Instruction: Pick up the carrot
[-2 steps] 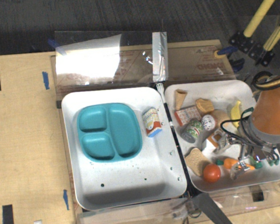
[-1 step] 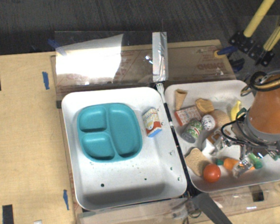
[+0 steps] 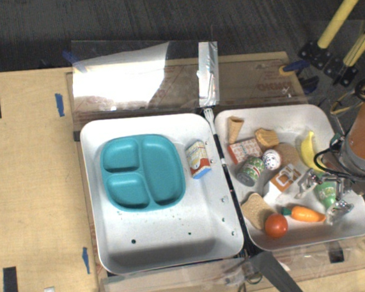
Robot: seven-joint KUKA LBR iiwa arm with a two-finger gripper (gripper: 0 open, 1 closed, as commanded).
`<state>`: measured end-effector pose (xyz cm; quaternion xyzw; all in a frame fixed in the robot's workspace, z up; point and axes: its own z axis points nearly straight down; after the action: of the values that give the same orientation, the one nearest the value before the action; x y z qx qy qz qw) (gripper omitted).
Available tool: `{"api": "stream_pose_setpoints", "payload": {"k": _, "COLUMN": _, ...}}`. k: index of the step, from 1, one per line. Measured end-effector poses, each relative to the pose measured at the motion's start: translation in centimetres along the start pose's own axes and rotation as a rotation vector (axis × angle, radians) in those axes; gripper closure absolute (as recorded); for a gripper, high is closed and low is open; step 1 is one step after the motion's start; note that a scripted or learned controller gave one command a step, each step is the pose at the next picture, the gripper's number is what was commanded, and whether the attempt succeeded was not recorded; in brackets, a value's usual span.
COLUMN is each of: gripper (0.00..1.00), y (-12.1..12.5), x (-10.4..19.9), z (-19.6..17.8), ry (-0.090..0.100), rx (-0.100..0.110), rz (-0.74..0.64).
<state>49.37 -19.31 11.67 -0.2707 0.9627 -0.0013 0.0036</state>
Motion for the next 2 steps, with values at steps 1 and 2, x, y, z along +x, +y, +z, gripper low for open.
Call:
{"api": "stream_pose_setpoints", "payload": {"k": 1, "gripper": 0.00, "y": 0.9, "x": -0.4, "z": 2.7, "ry": 0.000, "rx": 0.002, "rz": -0.301}}
{"api": "stream_pose_setpoints", "payload": {"k": 2, "gripper": 0.00, "y": 3.1, "x": -1.2, "z": 2.6, "ry": -0.003, "rx": 0.007, "rz": -0.310}}
